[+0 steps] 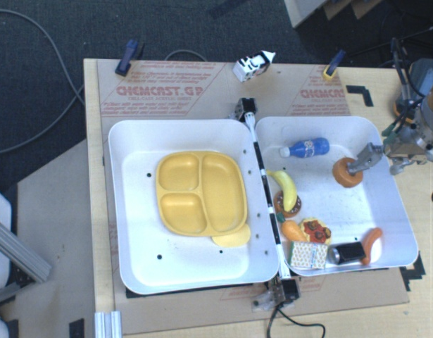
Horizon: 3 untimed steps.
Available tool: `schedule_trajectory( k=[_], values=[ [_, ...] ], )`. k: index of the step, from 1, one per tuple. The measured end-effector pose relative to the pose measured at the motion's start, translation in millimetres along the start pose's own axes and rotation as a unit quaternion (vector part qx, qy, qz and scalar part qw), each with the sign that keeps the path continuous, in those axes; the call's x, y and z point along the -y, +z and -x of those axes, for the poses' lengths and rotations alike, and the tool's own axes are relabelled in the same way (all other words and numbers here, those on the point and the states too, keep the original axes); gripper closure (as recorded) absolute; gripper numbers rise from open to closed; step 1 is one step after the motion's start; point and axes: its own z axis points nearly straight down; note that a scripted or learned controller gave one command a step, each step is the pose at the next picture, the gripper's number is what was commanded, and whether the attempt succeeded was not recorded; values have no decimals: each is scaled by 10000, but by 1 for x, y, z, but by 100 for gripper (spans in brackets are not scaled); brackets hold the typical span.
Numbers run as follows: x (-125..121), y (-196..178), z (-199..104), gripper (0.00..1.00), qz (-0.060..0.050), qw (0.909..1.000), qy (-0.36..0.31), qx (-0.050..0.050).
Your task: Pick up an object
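A round orange-brown object (348,173) sits in the upper right part of the right bin (385,210), and the gripper (362,162) rests right at its top edge, touching or nearly touching it. Whether the fingers are apart or together cannot be told, because the grey metal blurs into one shape there. The arm (413,129) reaches in low from the right edge, stretching leftward over the bin's rim, with its wrist beside the bin wall. To the left of the object lies a blue bottle (307,148) on its side. Lower along the divider lies a banana (286,189), and below it a small orange piece (291,231), a patterned packet (309,255), a black item (348,253) and a sausage (373,245). The left bin (132,210) holds a yellow divided tray (201,193).
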Motion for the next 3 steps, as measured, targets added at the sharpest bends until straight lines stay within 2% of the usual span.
schedule_trajectory(
  k=[1,2,3],
  values=[
    [-30,69,1,0,-12,10000,-2,-5],
    [-64,150,-13,0,31,10000,0,6],
    [-96,149,-84,0,74,10000,-4,-1]
  ],
)
